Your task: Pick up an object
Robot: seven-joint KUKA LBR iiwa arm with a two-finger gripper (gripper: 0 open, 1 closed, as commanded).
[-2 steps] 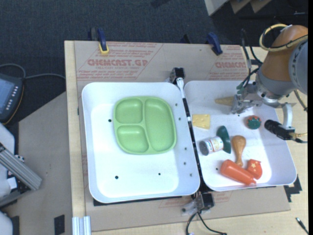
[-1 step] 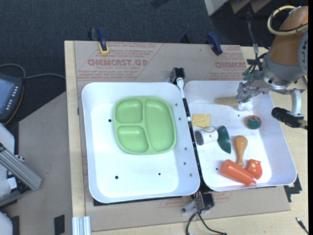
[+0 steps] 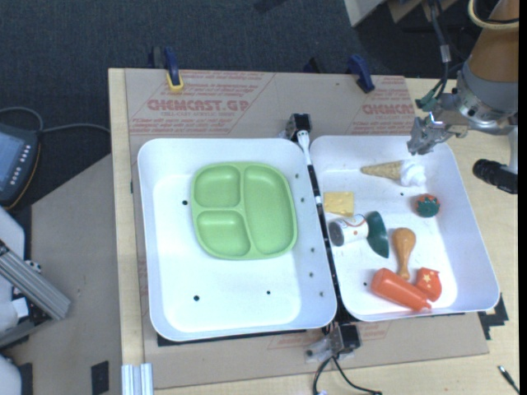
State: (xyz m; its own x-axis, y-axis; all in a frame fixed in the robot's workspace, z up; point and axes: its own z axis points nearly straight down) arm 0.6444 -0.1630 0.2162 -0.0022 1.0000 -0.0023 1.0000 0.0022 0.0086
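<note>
My gripper point(image 3: 422, 141) hovers over the back right corner of the right bin point(image 3: 469, 212), just above the white scoop end of a toy ice-cream cone point(image 3: 389, 170). Nothing shows between its fingers. Further forward in that bin lie a small red-and-green tomato point(image 3: 426, 206), a yellow cheese square point(image 3: 338, 203), a white-and-teal toy point(image 3: 362, 230), a tan chicken drumstick point(image 3: 403, 248), an orange carrot point(image 3: 398, 290) and a small red piece point(image 3: 429, 282).
The left bin point(image 3: 165, 295) holds a green divided plate point(image 3: 244, 210). Blue clamps point(image 3: 171, 66) point(image 3: 360, 72) pin the cardboard at the back edge. A black divider strip point(image 3: 314, 196) runs between the bins.
</note>
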